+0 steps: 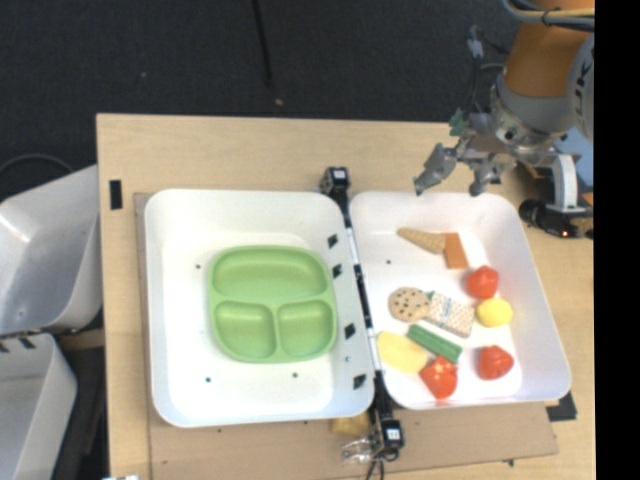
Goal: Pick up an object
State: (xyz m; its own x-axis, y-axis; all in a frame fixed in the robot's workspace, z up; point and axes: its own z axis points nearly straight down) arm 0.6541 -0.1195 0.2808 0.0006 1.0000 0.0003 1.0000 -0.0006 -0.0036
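Above right bin (535, 268), spread jaws (458, 173).

Wooden surface (230, 153) on dark floor (150, 38). Two shallow white bins side by side, touching at centre seam. Left bin (175, 368): green divided plate (271, 301), three compartments, sits flat near bin centre. Black clips (352, 298) along seam between bins; small black fitting (335, 179) at seam's far end, another fitting (385, 433) at near end. Right bin (535, 298) rim slightly rotated relative to left. White container (40, 258) off surface at left edge. Thin dark cable (262, 48) running across floor, far side.
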